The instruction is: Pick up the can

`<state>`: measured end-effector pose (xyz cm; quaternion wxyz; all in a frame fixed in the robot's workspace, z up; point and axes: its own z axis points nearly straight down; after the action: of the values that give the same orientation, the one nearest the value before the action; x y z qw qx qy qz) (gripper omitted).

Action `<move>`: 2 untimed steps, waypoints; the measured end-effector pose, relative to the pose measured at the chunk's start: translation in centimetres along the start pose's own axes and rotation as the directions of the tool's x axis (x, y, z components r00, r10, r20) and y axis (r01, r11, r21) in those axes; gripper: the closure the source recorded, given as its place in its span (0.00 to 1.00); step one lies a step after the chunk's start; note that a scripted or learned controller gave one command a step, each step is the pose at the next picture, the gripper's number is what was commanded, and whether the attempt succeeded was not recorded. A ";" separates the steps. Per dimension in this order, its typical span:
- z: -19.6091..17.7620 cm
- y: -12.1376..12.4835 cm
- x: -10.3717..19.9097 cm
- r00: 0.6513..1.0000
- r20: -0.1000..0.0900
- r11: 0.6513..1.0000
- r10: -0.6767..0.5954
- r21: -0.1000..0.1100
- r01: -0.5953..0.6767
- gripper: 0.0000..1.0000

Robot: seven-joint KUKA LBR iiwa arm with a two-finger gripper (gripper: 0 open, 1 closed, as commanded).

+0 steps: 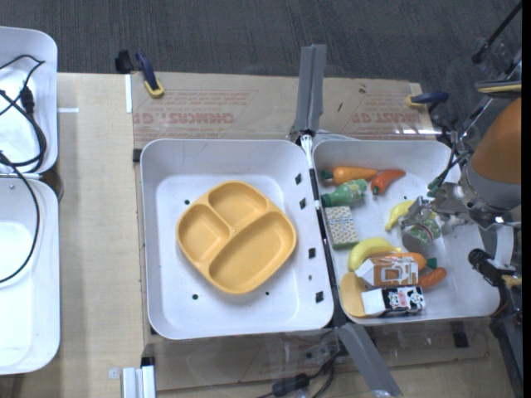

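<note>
Cardboard sheet [249,110] under the far edge of the two bins: red printed lettering, upside down and mirrored from this view, too garbled to read with certainty. Small carton [397,299] at the near edge of the right bin [465,309]: black-and-white print, too small to read. No other legible text.

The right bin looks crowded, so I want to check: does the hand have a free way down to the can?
Probably yes. The hand is already right at the can from above, and nothing lies on top of it. The bananas crowd only its left side.
</note>
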<state>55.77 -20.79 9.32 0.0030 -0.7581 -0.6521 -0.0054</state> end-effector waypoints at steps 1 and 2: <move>-0.7 -0.1 -0.3 1.000 0.006 1.000 0.002 0.002 -0.002 1.00; -0.7 -0.1 0.1 1.000 0.001 1.000 -0.001 0.005 0.001 0.00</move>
<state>55.73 -20.71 10.03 0.0045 -0.7579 -0.6524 -0.0037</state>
